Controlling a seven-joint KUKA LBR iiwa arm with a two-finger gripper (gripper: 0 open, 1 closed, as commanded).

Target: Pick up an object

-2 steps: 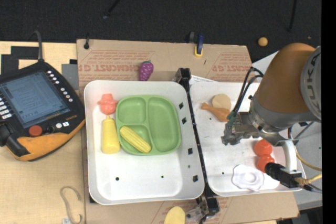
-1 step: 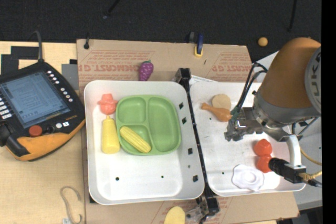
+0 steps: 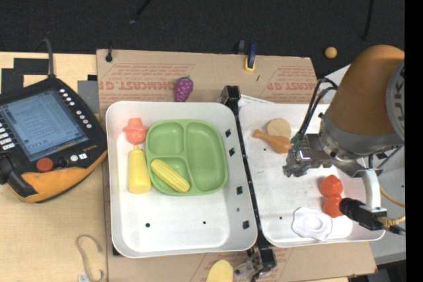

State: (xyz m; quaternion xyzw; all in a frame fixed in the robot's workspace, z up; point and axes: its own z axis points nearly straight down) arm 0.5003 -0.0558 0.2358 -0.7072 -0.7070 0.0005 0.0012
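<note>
My gripper (image 3: 295,164) hangs low over the middle of the right bin (image 3: 274,221), under the grey arm with its orange band. Just up and left of it lies a tan chicken drumstick (image 3: 275,135). Two red tomato-like pieces (image 3: 332,195) sit to its lower right, and a white lid-like object (image 3: 311,223) rests near the bin's front edge. Nothing shows between the gripper's tips, which look dark and small from this angle.
The left bin (image 3: 125,221) holds a green divided plate (image 3: 188,155) with a corn cob (image 3: 170,175) on it, a yellow bottle (image 3: 137,170) and a pink-red toy (image 3: 135,131). A purple grape bunch (image 3: 184,88) lies behind the bins, a tablet controller (image 3: 43,135) at far left.
</note>
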